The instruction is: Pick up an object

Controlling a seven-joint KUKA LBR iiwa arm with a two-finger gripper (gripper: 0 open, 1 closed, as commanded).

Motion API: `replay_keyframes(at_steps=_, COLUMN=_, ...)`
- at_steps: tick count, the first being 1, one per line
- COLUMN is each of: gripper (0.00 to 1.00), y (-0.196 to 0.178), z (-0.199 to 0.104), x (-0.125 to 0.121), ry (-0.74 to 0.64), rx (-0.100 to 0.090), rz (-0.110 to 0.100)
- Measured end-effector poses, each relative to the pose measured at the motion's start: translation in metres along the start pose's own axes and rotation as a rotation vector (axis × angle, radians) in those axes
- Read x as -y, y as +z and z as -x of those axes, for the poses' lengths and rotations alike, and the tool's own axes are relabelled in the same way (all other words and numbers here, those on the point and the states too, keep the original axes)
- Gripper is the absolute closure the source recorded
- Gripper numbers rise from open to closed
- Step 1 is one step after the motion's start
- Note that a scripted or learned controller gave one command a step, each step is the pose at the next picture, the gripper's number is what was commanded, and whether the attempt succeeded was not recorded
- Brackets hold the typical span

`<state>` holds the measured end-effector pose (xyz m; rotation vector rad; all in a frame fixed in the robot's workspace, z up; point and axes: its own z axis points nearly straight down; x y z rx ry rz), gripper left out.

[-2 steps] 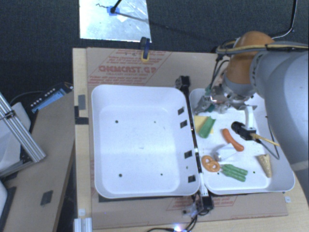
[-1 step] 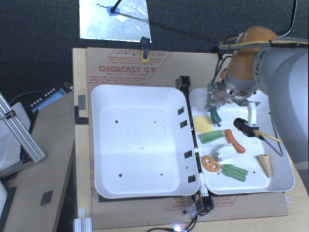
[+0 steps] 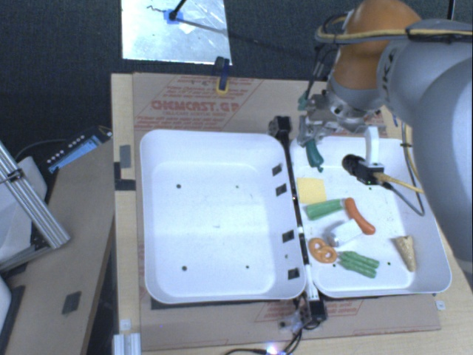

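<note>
The right bin [image 3: 432, 268] holds several small items: a yellow square slice [image 3: 311, 191], a green cylinder [image 3: 323, 208], an orange-red sausage [image 3: 360, 217], a small white piece [image 3: 344, 233], a pretzel [image 3: 322, 251], a bunch of green beans [image 3: 359, 263] and a tan wedge [image 3: 405, 251]. My gripper [image 3: 314, 151] hangs over the far left corner of this bin, just above and behind the yellow slice. Nothing shows in its grasp. The grey arm with its orange band [image 3: 373, 32] comes in from the upper right.
The left bin [image 3: 159, 161] lies beside the right one, their rims meeting along a black-clipped seam [image 3: 292, 198]. A black fitting with a cable [image 3: 362, 168] sticks out beside the gripper. Both bins rest on a cardboard sheet [image 3: 192, 98].
</note>
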<state>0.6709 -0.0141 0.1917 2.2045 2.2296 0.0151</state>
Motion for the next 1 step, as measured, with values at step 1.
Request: replay_keyframes(at_steps=1, gripper=1.00, y=-0.1318, z=-0.0436, x=0.0523, ry=0.001, rx=-0.001, rz=0.005)
